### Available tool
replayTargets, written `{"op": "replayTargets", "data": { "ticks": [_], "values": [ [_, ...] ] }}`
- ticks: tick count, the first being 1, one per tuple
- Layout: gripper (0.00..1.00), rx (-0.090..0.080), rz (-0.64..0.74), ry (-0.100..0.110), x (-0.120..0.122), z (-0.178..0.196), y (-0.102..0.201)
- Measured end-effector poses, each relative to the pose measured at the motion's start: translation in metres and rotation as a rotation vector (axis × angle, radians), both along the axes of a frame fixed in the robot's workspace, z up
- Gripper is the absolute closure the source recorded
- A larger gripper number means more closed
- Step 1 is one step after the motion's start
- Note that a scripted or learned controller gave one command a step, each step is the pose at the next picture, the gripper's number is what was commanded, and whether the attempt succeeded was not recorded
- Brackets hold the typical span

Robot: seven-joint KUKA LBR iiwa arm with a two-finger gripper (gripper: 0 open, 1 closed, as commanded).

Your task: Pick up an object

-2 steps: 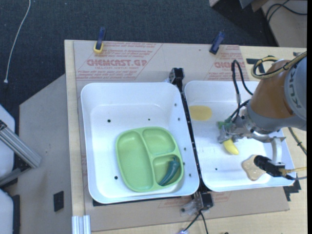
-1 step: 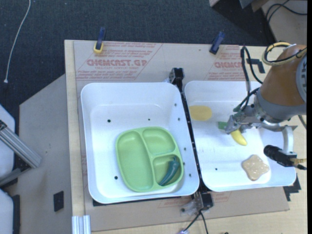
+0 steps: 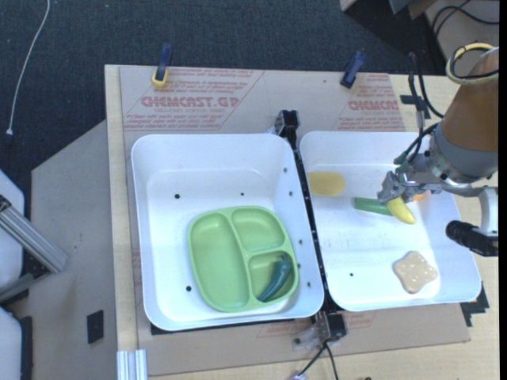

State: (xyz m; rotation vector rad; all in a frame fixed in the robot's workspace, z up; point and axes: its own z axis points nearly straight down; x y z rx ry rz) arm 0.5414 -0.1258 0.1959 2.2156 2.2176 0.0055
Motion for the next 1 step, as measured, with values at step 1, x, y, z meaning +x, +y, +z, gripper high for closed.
{"op": "replayTargets", "data": {
  "ticks": [1],
  "values": [
    [1.0, 0.003, 0.005, 0.003, 0.0027, 0.0161, 0.0492]
  ]
}}
